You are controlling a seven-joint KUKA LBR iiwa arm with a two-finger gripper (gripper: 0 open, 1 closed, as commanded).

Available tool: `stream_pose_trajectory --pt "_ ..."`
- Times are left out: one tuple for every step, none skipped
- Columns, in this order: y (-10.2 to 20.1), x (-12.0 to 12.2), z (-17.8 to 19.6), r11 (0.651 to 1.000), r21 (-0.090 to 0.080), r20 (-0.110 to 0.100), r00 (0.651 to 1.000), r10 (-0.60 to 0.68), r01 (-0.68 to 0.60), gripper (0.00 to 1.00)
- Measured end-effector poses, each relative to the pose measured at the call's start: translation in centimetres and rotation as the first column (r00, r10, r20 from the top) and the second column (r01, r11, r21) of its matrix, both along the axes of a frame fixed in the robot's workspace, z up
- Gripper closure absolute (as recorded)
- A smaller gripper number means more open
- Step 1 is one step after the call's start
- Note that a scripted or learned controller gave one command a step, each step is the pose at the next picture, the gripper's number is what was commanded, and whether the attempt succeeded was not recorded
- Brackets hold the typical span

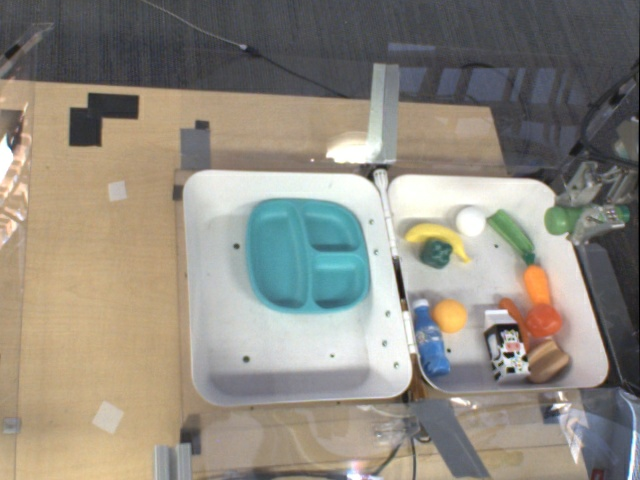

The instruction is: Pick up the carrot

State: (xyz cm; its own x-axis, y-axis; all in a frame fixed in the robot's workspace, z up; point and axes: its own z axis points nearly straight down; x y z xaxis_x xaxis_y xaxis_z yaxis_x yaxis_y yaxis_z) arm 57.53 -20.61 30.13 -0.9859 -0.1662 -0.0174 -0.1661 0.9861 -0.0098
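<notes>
The carrot is a short orange piece lying near the right wall of the right bin. A long green vegetable touches its upper end, and a red tomato sits just below it. My gripper hangs at the right bin's upper right rim, up and to the right of the carrot and apart from it. A green rounded shape shows at the gripper's left side; I cannot tell what it is.
The right bin also holds a banana, a dark green broccoli, a white ball, an orange, a blue bottle, a milk carton and a brown bun. A teal divided plate lies in the left bin.
</notes>
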Motion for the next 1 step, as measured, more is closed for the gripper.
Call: stream_pose_trajectory --pt "10.05 -1.46 -11.44 0.937 0.011 -0.017 0.937 -0.348 0.349 1.0"
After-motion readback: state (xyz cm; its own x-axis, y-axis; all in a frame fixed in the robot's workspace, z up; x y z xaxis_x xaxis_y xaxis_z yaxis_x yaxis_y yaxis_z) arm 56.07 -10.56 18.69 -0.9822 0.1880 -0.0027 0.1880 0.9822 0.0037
